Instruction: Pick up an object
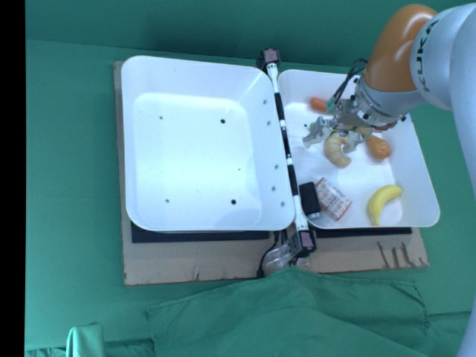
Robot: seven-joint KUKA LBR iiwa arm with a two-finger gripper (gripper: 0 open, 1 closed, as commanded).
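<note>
Item logged from my remote station: right bin (pixel 416 169) on the green surface (pixel 67 199), holding five loose pieces. A pale croissant-shaped piece (pixel 337 152) lay near the bin's middle, its long axis running from upper left to lower right, curved. The end effector (pixel 336 127) hung just above its upper end, fingers spread apart, nothing between them that I could see. An orange piece (pixel 378 148) sat just beside the croissant on its right; a smaller orange-red piece (pixel 318 104) lay near the far rim, partly masked by the wrist cabling. A banana (pixel 382 201) rested in the near right corner, tips pointing up-right and down. A red-and-white packet (pixel 333 198) lay tilted near the front, just beside a black block (pixel 309 198) at the divider. The left bin (pixel 149 80) stood alongside, touching along a black-and-white striped bar (pixel 285 136). The arm (pixel 416 50) covered the bin's far right corner. Whether the fingers touched the croissant I could not tell. Green cloth (pixel 297 311) overlapped the cardboard base (pixel 186 270) in front.
</note>
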